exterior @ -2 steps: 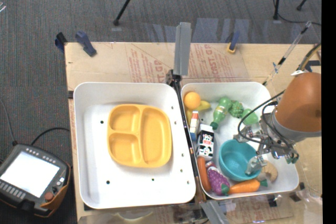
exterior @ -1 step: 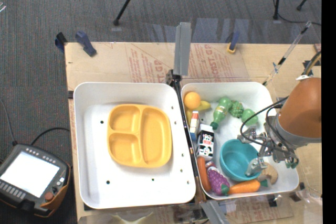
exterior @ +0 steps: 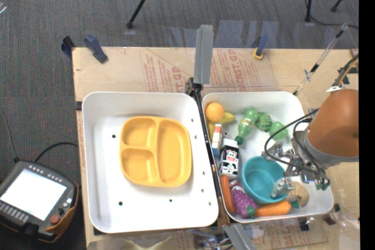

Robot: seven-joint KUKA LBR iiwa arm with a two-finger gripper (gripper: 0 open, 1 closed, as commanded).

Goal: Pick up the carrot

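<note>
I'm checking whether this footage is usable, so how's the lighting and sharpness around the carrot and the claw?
Camera view: even, soft light with faint shadows; mild glare on the white right bin; the carrot at its near edge is sharp enough to outline; the claw over the teal bowl is small and cluttered by cables, so its fingertips read poorly; the arm's orange band looks slightly soft.

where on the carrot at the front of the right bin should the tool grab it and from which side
Probably the carrot's thick orange middle, coming straight down from above, fingers closing across its narrow width. It lies flat and lengthwise along the right bin's front wall, so a side approach is blocked by the wall on one side and the teal bowl on the other. The tool is already close above.
</note>
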